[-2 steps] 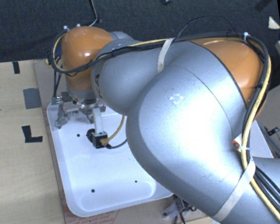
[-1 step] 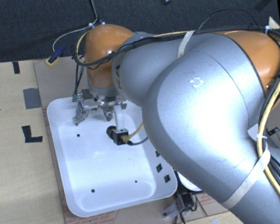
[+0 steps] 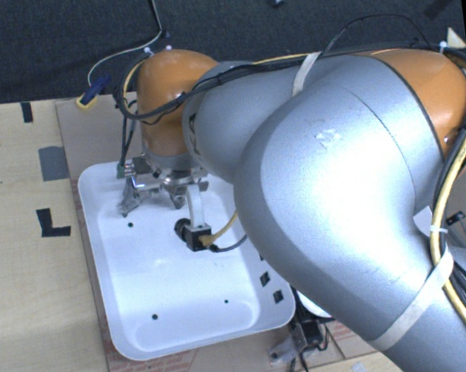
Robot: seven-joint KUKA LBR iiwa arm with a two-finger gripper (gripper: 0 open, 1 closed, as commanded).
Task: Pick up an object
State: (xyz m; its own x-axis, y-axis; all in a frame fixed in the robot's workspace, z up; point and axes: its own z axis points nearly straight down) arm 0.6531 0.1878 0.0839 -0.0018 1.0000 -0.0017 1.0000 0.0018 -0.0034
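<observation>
Cardboard bench [image 3: 22, 279] carries a white bin [image 3: 149, 321]; over its far end hangs the gripper [image 3: 156, 202], fingers' spread impossible to tell.

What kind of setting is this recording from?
Probably a robotics lab test bench: a large grey arm reaches over a shallow white bin on a taped cardboard bench top, with loose cables behind.
</observation>
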